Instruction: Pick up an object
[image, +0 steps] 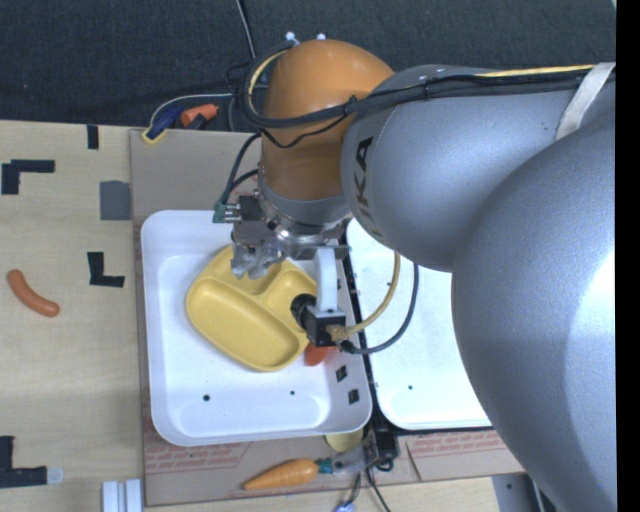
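Observation:
A large yellow dish-shaped object (243, 318) lies tilted in the left white bin (180, 400). My gripper (254, 258) comes straight down on its upper rim, under the orange wrist band, and seems to touch it. A small red object (318, 354) peeks out at the yellow object's lower right edge, beside a black block on the gripper mount.
The big grey arm covers most of the right bin (430, 405). Outside the bins, a carrot (283, 474) lies on the cardboard at the bottom, a red sausage (32, 293) on the bench at left, and an orange-and-blue tool (188, 116) at the top.

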